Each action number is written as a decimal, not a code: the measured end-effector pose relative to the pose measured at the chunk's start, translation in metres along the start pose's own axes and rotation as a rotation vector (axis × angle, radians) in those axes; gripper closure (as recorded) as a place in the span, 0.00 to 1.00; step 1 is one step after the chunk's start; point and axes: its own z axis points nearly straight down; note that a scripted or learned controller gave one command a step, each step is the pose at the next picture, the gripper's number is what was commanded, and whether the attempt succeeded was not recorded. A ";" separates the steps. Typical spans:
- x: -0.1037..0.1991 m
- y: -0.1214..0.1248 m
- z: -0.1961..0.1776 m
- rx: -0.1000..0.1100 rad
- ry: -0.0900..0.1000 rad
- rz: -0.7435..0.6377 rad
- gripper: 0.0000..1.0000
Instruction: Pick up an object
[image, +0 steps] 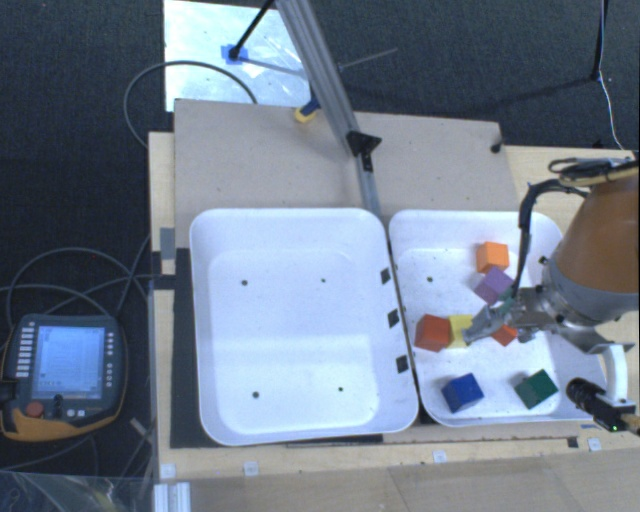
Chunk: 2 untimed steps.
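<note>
- Camera view: end effector (487, 328) is sitting low in the right bin (430, 235), fingers pointing left into a tight cluster of blocks.
- Can't tell how far the fingers are spread, and I'm not seeing any block clearly between them, so I'm not calling this a grasp.
- Candidate targets: yellow block (460, 328) is lying right at the fingertips, red block (432, 332) is touching it on the left, and a small orange-red block (505, 336) is peeking out under the wrist.
- Risk 1: yellow and red are touching, so there's no clearance for a finger between them. A finger landing on top of one is likely pushing it aside rather than gripping it.
- Risk 2: closing across two blocks at once is giving an unstable pinch, and one could be slipping out on the lift.
- Risk 3: purple block (493, 285) is sitting just behind the wrist, with orange block (491, 256) beyond it. Any sideways move could be knocking them.
- Blue block (462, 392) and green block (536, 388) are lying well apart near the front wall, much easier picks.
- Left bin (215, 235) is playing no part here.
</note>
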 end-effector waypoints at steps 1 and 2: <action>0.000 0.000 0.000 -0.001 0.000 0.001 0.00; -0.006 -0.001 0.043 0.004 0.000 0.002 0.00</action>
